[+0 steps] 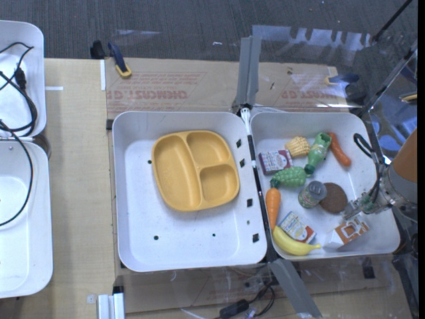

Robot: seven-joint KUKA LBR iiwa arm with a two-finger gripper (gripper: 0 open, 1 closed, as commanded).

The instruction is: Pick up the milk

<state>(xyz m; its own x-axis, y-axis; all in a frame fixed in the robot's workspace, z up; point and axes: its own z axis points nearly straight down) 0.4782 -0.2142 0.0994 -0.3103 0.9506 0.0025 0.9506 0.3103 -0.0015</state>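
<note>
A wooden bench (73, 178) is holding 2 shallow white bins side by side, seen from above at a slant. The left bin (133, 244) is carrying a yellow plate (196, 170) with 3 compartments, sitting a little above the bin's middle. The right bin (352, 128) is holding a scatter of toy food. The grey arm (406, 178) is reaching in from the right edge, over that bin's right wall.

The claw (364, 205) is hanging low at the right side of the right bin. How far it is open cannot be told, nor whether it is gripping anything.

The milk carton (350, 231), small, white and orange, is lying tilted in the bin's lower right corner, just below the claw.

Among the other toys, a banana (293, 244) is lying along the bin's near wall. A carrot (273, 205) is lying by the left wall. A green bottle (317, 153) is leaning near the top, and a brown potato (334, 198) is sitting just left of the claw, touching a small tin can (311, 193).
</note>
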